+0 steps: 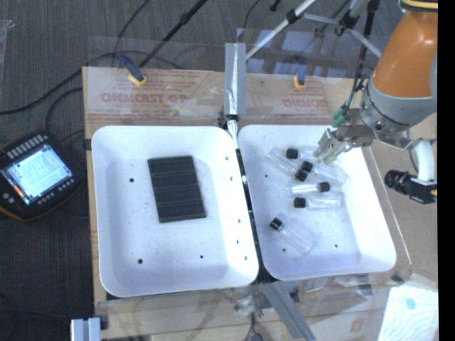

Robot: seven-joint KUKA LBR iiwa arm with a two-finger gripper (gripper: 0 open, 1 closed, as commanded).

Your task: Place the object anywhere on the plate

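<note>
The gripper [328,150] hangs over the far part of the right bin [370,251], its pale metal fingers tapering down and leftward from the grey wrist and the orange band of the arm [405,48]; the fingers look close together, with nothing visibly held between them, though their tips blur against the white bin floor; just beside and below the tips lies a cluster of clear vials with black caps, glassy tubes that nearly vanish against the plastic; the nearest vial [305,169] sits almost under the tips, its long axis slanting; another capped vial [291,153] lies just left of the tool; below these a vial [311,188] lies with its long axis across the bin, cap pointing toward the tool's side; a further one [315,203] lies beneath it, also crosswise, cap pointing away to the left; farthest from the tool a vial [284,231] lies diagonally, cap at its upper left end; well apart to the tool's left, in the left bin [114,261], rests the plate [176,188], a dark, flat, ribbed rectangle, its long axis running roughly away from the camera, slightly tilted; both bins are smooth white shallow trays with rounded corners, touching along a central seam.
</note>
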